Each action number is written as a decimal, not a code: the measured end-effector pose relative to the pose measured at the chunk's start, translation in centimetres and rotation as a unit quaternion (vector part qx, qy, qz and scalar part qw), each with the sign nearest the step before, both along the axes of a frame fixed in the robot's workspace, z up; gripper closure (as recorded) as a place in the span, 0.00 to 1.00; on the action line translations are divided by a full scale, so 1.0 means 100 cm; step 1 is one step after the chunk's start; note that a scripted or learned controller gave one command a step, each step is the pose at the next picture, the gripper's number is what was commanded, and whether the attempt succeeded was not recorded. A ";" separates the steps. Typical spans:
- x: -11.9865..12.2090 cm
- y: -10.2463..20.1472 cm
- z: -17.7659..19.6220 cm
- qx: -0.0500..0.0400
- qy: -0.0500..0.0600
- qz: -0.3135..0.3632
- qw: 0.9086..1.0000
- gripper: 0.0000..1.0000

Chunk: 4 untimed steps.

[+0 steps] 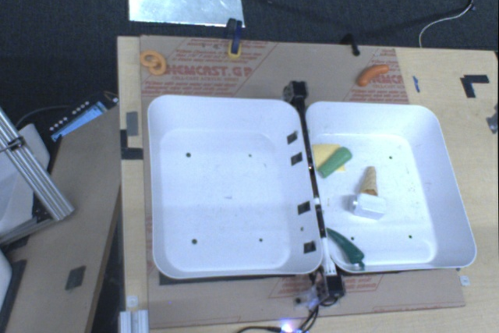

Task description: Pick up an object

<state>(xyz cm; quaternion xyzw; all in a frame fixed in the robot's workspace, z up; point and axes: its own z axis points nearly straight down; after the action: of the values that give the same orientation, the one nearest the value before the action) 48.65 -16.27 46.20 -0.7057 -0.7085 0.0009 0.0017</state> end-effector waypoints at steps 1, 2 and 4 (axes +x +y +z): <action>0.000 -0.019 0.078 -0.003 -0.008 -0.002 1.000 1.00; 0.000 -0.004 0.005 0.000 0.000 0.000 1.000 1.00; 0.037 -0.043 -0.062 0.001 0.001 -0.002 1.000 1.00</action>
<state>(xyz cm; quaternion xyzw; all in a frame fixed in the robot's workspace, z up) 52.30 -20.62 39.96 -0.7072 -0.7070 0.0015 0.0031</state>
